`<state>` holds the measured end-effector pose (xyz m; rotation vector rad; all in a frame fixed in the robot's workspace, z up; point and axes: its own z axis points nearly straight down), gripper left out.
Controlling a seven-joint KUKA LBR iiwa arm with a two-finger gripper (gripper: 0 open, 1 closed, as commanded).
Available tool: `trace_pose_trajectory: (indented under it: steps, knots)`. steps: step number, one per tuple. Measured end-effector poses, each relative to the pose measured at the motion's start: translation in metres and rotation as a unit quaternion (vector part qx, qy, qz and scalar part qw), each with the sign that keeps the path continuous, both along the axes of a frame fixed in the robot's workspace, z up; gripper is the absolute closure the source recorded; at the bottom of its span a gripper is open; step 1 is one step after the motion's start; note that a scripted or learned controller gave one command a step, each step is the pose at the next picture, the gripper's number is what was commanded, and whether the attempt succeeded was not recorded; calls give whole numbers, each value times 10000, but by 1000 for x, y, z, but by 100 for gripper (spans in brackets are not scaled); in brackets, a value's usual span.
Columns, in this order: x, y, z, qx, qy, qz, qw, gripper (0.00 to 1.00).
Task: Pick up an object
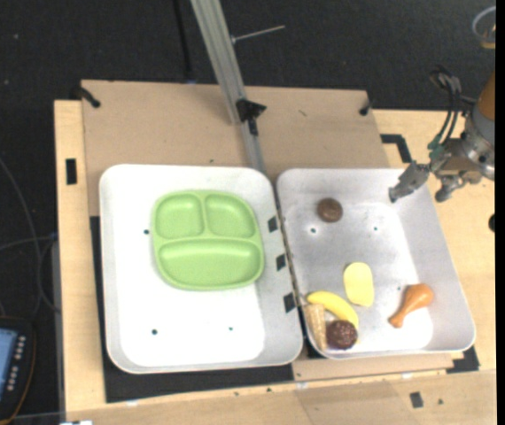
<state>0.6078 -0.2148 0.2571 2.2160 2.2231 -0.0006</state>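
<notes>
The gripper [423, 184] stands at the far right corner of the right bin [438, 237], its two fingers spread apart and holding nothing; the approach step is judged to be in hand, with no pick begun. The bin holds five candidates: a brown round piece [329, 209] at the far middle, nearest the gripper; a pale yellow oval piece [358, 283] toward the centre; an orange drumstick-shaped toy [411, 304] at the near right; a yellow banana [332, 306] and a dark brown lump [342, 334] touching at the near left corner. The next move calls for travel leftward and descent over one item, most readily the brown round piece, which lies apart from the others. The left bin [128, 326] carries a green divided plate [206, 240].
</notes>
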Motion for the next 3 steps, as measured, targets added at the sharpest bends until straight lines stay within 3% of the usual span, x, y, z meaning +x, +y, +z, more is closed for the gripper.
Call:
trace_pose_trajectory:
  steps: [1,3]
  knots:
    - [0,0,0,-3,2,3,10000,0]
    - [-9,-11,-108,7,33,-18,10000,0]
